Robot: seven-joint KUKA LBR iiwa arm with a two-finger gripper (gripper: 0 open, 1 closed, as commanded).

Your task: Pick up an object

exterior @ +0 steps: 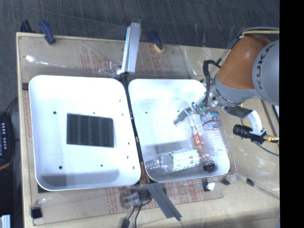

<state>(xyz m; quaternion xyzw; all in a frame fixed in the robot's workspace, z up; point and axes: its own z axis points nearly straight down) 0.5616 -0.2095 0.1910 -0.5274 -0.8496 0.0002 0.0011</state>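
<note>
the gripper (186,114) hangs in the right bin (156,91), at about 2 o'clock from the middle of the bin. i cannot tell if it is released or clenched, and nothing is seen in its grasp.

the upright-lying clear bottle (205,137) is just at 5 o'clock from the gripper, and the bottle with green label (176,161) lies at 6 o'clock, along the near wall. the two bottles are touching or almost.

the risk, i think: smooth round plastic can roll away or slip, and a push on one bottle can move the other. the left bin (47,127) has a dark flat pad (90,130).
</note>
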